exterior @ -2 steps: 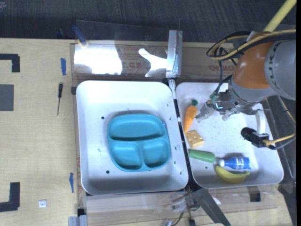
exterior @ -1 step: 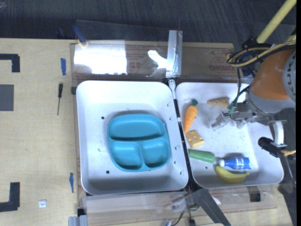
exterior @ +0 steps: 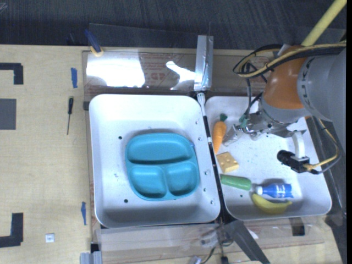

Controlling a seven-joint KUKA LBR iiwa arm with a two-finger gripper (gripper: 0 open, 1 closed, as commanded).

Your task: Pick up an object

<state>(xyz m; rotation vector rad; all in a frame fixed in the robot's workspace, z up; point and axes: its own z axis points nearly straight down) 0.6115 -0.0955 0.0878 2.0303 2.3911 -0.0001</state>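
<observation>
The right bin [exterior: 313, 180] holds several items. An orange carrot [exterior: 219, 135] with a green top lies against its left wall. Below the carrot sits a yellow cheese wedge [exterior: 227, 161], then a green cucumber [exterior: 236, 182]. A banana [exterior: 270, 203] lies by the front wall with a small blue-and-white bottle [exterior: 275, 191] resting against it. My gripper [exterior: 240, 130] hangs low over the bin's upper left part, just right of the carrot, under the orange wrist band [exterior: 283, 87]. Nothing shows between its tips.
The left bin [exterior: 104, 120] holds a blue divided plate [exterior: 161, 164]. A black connector with a yellow cable [exterior: 294, 160] hangs over the right bin's middle right. A metal divider post [exterior: 203, 62] stands behind the bins. Bare bin floor lies around [exterior: 258, 158].
</observation>
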